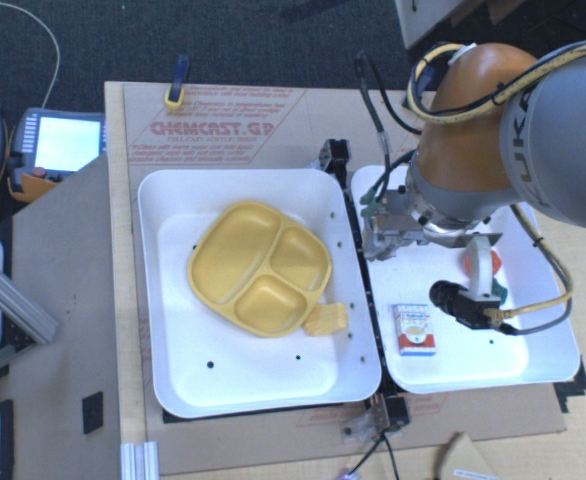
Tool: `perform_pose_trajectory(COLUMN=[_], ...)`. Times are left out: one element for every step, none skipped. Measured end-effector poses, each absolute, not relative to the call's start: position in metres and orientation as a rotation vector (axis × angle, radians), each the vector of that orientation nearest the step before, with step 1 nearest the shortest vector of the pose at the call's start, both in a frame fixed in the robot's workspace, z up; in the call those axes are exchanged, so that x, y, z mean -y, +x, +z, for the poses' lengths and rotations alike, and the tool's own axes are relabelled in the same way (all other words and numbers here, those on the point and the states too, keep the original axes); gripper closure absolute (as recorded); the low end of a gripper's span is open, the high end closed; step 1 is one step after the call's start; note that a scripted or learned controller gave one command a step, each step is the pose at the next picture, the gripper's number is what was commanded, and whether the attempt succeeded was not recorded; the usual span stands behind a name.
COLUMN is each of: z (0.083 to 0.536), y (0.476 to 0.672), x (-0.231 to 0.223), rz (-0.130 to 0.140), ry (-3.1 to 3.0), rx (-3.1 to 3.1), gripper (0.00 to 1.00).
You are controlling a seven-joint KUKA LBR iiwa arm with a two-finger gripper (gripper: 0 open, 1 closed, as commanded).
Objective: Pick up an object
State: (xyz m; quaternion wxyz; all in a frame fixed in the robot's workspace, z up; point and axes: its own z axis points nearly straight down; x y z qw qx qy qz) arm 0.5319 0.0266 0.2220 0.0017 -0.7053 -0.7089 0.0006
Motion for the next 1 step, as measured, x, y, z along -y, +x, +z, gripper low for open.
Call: perform_pose_trajectory(z=[0.2274], y=[0.5147], x=[-0.0810], rz=[0.001], ry=[-2.213], rx=[2.225], gripper=[1.00])
